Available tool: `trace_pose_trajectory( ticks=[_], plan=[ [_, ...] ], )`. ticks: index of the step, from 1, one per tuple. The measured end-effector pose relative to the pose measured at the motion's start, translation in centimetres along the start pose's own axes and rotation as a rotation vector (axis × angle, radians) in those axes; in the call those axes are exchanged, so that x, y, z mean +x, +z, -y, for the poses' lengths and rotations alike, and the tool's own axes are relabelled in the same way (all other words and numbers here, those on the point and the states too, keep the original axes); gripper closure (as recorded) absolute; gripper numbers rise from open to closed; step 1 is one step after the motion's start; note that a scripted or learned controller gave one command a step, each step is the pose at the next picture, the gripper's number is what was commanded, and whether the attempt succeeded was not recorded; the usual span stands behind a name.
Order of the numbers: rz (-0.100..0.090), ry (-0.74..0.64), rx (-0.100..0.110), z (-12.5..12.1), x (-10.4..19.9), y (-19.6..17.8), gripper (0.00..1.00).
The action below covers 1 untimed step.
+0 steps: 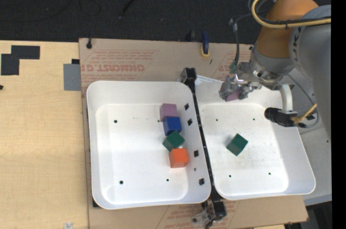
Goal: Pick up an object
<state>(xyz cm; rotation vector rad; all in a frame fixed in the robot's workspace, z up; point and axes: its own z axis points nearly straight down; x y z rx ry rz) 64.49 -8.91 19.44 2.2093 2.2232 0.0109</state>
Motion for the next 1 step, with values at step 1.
trace_pose_trajectory(
  ticks=[1],
  plan=[
    [-0.001,0.001,0.012,2.18,6.10,-2.27,1.00]
  ],
)
